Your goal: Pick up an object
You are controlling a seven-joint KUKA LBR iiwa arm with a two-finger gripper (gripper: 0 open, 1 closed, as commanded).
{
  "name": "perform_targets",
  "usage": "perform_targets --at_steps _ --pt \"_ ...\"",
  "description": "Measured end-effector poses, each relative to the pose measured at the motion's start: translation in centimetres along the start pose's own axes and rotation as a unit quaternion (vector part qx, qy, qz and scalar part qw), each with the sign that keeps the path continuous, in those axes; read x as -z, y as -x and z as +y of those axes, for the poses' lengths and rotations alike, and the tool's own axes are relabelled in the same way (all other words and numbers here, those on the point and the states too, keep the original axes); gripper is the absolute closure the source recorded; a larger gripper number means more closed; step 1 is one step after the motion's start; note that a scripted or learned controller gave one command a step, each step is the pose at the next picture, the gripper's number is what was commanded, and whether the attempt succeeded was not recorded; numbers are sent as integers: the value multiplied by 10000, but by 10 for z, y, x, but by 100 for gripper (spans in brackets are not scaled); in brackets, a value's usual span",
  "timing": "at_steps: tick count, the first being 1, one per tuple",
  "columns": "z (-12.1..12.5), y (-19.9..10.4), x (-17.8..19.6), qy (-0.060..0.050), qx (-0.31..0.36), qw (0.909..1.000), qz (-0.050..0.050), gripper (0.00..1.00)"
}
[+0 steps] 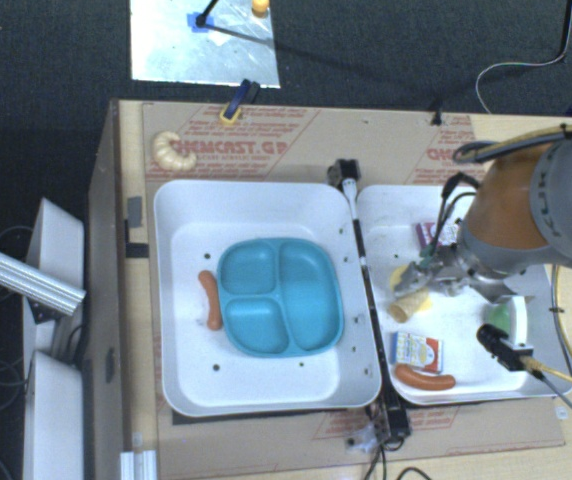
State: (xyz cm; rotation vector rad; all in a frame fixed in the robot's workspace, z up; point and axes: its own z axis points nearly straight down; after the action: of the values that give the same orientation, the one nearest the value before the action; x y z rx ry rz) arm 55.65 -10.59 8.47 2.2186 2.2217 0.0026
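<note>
Tan, perhaps bread-like object (407,295) beside gripper (428,271).

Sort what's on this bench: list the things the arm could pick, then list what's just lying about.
Part of the job (right bin, by the gripper):
- yellowish piece at the gripper
- small carton
- sausage
- green item
- purple packet

Lying about:
- blue divided plate and a second sausage, left bin
- pale ring on the board behind

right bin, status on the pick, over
Tool low in right bin, over yellow and tan pieces. Grasp unconfirmed. Carton and sausage close by at front wall.
</note>
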Motion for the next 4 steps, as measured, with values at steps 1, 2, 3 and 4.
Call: perform_targets --at_steps 1,2,3,4 --pt "20 -22 0 0 9 10000 2 0" --pt "14 -23 -1 -9 -2 10000 2 0" --pt "15 -23 10 2 5 10000 6 100" --pt "15 -23 10 3 6 10000 6 0"
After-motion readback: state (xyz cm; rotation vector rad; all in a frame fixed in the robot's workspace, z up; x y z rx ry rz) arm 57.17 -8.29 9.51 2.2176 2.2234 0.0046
